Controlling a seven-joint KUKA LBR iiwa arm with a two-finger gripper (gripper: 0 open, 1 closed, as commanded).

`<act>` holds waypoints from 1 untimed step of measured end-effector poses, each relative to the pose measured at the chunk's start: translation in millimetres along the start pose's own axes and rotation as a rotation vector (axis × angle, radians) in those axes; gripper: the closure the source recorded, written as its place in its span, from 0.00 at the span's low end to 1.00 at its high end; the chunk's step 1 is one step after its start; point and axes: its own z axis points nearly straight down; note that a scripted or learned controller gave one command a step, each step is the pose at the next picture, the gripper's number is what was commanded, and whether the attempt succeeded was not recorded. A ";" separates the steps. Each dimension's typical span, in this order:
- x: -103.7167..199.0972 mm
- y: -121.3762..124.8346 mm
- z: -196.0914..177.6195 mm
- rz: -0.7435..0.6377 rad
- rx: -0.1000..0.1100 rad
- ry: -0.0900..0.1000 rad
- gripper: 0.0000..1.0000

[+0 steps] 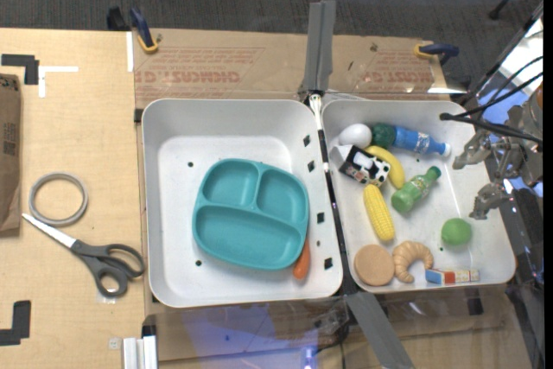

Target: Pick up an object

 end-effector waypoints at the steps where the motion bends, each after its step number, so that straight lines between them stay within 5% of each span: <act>1: 8.1 29.0 116.2 0.129 0.000 0.000 0.00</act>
